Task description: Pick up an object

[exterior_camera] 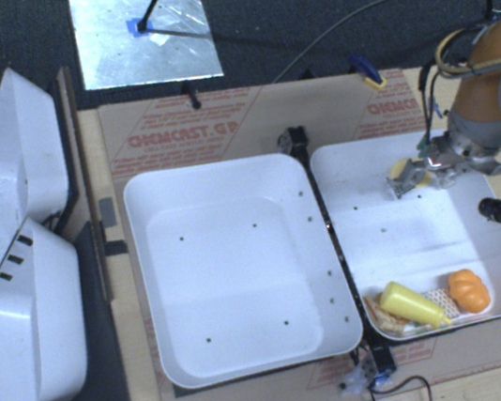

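2 white bins point(227, 175) on the bench, 2 spare bins point(14, 149) stacked at frame left. Lower-right: 1 yellow object point(410, 302), 1 orange object point(468, 291), possibly 1 mesh-like item point(444, 304) underneath.

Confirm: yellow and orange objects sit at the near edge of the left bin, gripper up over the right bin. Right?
Not quite. The camera view shows the yellow object and orange object at the near edge of the right bin, not the left bin. The gripper is over the right bin, as you said.

Bright even overhead light, soft shadows, slight blur.
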Available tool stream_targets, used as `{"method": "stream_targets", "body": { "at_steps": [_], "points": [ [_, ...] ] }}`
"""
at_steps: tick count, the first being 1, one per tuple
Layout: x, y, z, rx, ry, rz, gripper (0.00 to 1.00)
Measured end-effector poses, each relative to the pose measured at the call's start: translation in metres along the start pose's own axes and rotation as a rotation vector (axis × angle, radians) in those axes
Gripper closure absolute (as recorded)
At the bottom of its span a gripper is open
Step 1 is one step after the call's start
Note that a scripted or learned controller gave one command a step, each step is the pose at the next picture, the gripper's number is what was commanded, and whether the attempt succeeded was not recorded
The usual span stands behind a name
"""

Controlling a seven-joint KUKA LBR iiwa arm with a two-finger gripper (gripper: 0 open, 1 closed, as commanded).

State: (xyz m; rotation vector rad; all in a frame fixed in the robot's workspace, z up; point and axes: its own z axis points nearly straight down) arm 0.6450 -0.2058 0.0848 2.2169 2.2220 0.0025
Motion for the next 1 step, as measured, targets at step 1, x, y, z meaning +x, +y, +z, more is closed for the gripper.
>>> {"method": "stream_targets", "body": {
  "at_steps": [1],
  "points": [
    [-0.0005,-0.0003,-0.0109,0.000,0.000,0.000,1.00]
  ]
}}
